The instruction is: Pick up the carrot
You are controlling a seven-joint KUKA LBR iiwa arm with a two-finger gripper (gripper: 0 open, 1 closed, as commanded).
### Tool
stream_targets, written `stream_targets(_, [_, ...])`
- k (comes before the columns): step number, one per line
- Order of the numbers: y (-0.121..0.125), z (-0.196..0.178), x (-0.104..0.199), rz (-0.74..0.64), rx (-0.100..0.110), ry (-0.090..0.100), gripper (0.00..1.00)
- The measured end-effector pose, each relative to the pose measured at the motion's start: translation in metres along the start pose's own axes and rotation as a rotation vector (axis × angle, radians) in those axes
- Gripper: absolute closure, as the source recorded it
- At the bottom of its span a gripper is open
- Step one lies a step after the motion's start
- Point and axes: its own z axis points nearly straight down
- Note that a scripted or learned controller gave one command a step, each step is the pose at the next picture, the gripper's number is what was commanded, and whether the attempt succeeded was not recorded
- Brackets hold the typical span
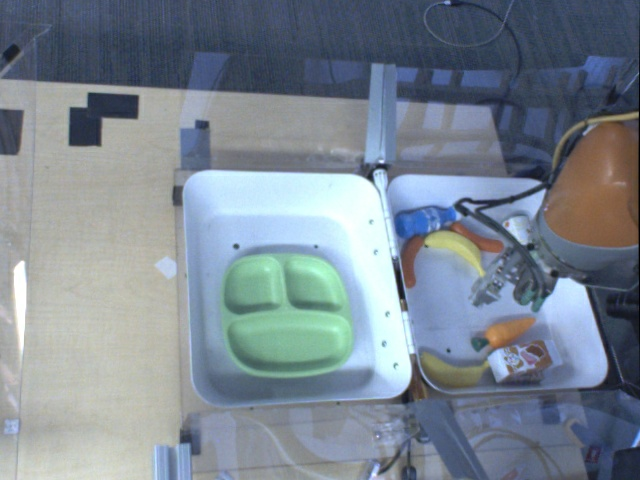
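Arm: I am reaching in from the right, my orange band (pixel 598 193) bulking over the right bin's far right corner, my wrist pointing down and leftward into that bin. My jaws (pixel 505 286) are hanging above the middle of the right bin (pixel 575 373); I cannot tell how they are standing, and nothing is showing between them.

Carrot (pixel 508 330), one: lying on the right bin's floor just below my jaws in the view, apart from them, orange body with a green tip at its left end.

Surface (pixel 90 268): pale wood, bearing two shallow white bins side by side, with a metal rail running between them at the far side. Black marks are sitting on the surface at far left. Dark carpet and a looping cable are showing beyond.

Left bin (pixel 210 218), one: holding one green divided plate (pixel 287 314) with three compartments.

Right bin contents: two bananas, one (pixel 455 247) near the far side, one (pixel 452 370) along the near wall; one blue bottle (pixel 425 219); one brown carton (pixel 522 362) just beside the carrot; one reddish curved item (pixel 410 258) by the left wall.
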Motion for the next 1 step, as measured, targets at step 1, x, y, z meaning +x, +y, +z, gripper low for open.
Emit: stream_targets(1, [-0.0131, 0.0899, 0.0119, -0.237, -0.002, -0.004, 1.00])
